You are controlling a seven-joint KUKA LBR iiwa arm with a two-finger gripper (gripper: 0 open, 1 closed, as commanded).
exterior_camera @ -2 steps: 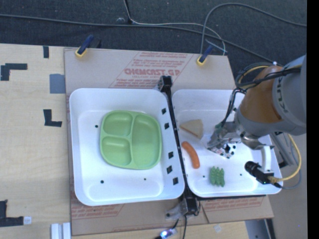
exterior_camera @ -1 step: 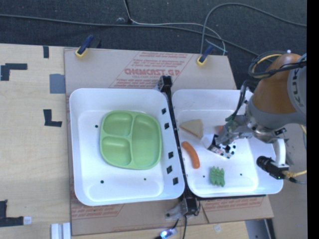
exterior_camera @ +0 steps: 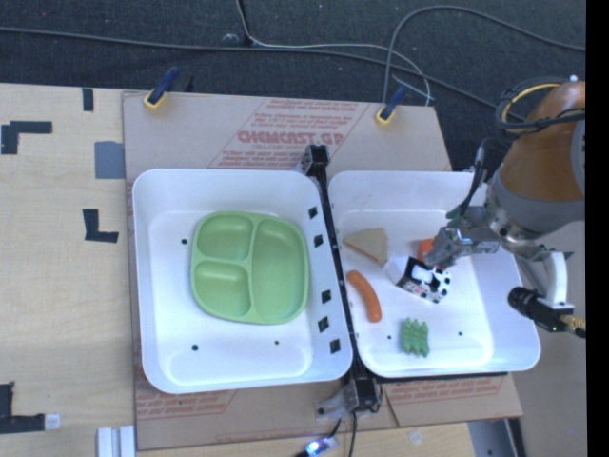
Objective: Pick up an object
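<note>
The right bin (exterior_camera: 476, 350) holds a tan wedge (exterior_camera: 369, 246) at its left, an orange sausage-shaped piece (exterior_camera: 364, 295) below it, and a green ridged piece (exterior_camera: 414, 337) near the front wall. My gripper (exterior_camera: 423, 282) hangs low over the middle of this bin, to the right of the wedge and the orange piece and above the green piece. A small red-orange bit (exterior_camera: 425, 247) shows just behind the gripper. I see nothing clearly held.
The left bin (exterior_camera: 162, 208) carries a green divided plate (exterior_camera: 250, 267). A black divider (exterior_camera: 328, 255) runs between the bins. Cables (exterior_camera: 409, 36) trail across the dark floor behind, and the arm's body (exterior_camera: 538, 174) looms over the right bin's far right side.
</note>
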